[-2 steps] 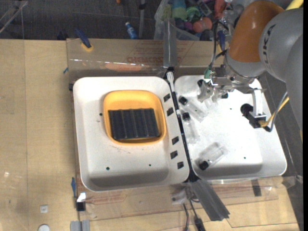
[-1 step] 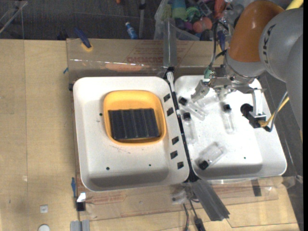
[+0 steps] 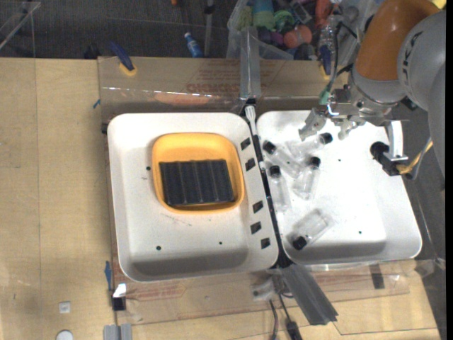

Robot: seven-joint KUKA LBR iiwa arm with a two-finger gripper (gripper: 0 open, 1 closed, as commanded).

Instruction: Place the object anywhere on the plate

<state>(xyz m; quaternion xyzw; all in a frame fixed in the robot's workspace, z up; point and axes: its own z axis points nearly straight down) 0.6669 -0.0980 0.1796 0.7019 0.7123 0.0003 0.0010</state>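
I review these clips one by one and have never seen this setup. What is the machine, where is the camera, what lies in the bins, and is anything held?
One fixed camera looks down at a slant on two white bins. The grey arm with an orange band reaches in from the right; its tool hangs over the right bin. That bin holds several small clear bottles with black caps. The left bin holds a yellow plate with a dark ridged object lying on it. Whether the tool grips anything is too unclear to say.
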